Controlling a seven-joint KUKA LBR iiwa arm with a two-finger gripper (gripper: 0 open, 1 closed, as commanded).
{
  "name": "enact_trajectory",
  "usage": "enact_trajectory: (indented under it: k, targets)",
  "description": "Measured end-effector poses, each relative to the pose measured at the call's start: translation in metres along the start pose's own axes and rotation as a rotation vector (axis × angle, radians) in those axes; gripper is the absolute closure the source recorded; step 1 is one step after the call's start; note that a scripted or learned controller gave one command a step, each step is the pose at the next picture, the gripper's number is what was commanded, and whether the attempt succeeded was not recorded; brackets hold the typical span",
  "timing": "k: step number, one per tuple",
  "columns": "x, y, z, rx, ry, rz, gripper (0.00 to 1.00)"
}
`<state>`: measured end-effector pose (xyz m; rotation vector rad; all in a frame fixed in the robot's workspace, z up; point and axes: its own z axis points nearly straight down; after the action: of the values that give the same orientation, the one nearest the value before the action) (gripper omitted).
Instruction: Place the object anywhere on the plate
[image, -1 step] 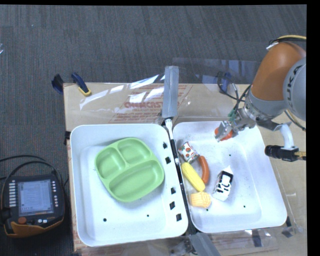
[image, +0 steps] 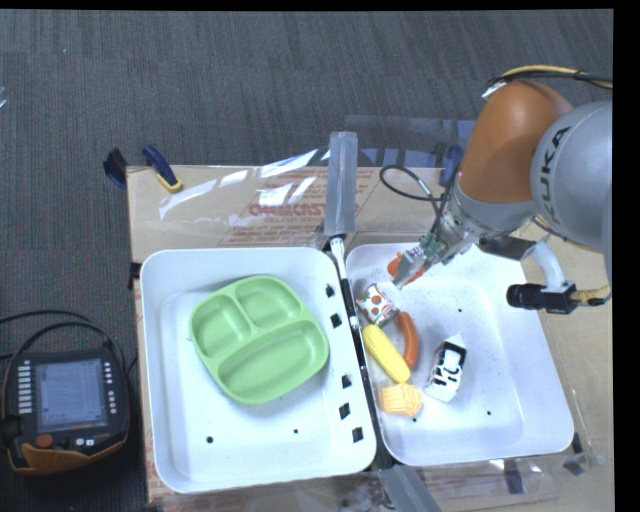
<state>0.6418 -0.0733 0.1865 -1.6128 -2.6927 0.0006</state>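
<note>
With the gripper (image: 408, 268) hung over the right bin's (image: 520, 400) far left corner, its pincer state impossible to tell, a wrong or failed pick is risked, since the toys (image: 400, 350) are clustered beside the green plate (image: 260, 338).

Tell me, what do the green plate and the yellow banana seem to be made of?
Green plate: likely moulded plastic, matte, one even colour, with raised dividers forming three compartments. Yellow banana: probably a plastic or rubber toy, smooth and uniformly yellow with a soft sheen; which of the two is not clear.
</note>
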Motion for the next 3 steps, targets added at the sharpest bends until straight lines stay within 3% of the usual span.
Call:
enact_trajectory:
  k: [1,2,3]
  targets:
    - [0.075,-0.011,-0.012,0.001,0.000,0.069,1.00]
    - [0.129,0.035,-0.004,0.001,0.000,0.093,1.00]
    - [0.129,0.035,-0.004,0.001,0.000,0.094,0.00]
